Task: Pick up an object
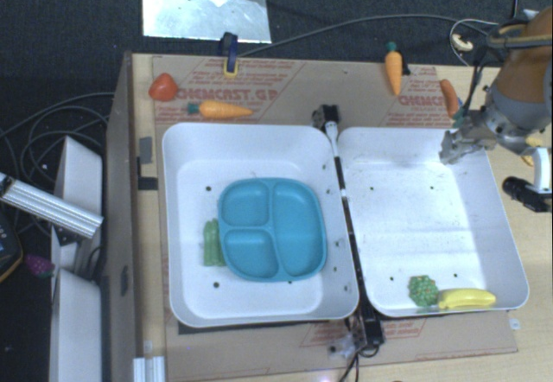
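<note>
Cardboard bench, two bins: gripper (455,149) hangs over the right bin's (484,225) far corner, grip state unreadable; banana (467,298) and broccoli (422,289) touch, risking a fumbled double grab.

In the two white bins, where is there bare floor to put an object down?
Right bin: bare middle, between the end effector and the broccoli and banana. Left bin: crowded by the blue plate and green piece; bare strips at the edges.
</note>
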`<state>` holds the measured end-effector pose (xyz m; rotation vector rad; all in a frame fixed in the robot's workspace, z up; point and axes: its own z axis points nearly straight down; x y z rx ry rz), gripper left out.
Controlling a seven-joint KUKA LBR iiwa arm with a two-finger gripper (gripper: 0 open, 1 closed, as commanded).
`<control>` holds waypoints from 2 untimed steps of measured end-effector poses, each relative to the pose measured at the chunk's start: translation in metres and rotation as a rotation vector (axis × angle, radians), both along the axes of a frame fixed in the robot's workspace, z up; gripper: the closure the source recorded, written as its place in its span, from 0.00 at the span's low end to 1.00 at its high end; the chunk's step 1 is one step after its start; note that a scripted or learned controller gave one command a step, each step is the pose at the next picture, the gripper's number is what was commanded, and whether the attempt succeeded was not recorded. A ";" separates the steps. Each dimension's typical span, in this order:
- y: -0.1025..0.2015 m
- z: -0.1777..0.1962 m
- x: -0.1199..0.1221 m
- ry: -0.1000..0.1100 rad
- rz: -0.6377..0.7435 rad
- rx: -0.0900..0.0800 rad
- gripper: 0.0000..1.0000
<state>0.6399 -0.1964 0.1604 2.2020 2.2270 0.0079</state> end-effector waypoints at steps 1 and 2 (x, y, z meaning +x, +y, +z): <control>0.000 0.011 0.001 -0.004 0.003 -0.001 1.00; 0.000 0.023 0.002 -0.008 0.006 -0.002 1.00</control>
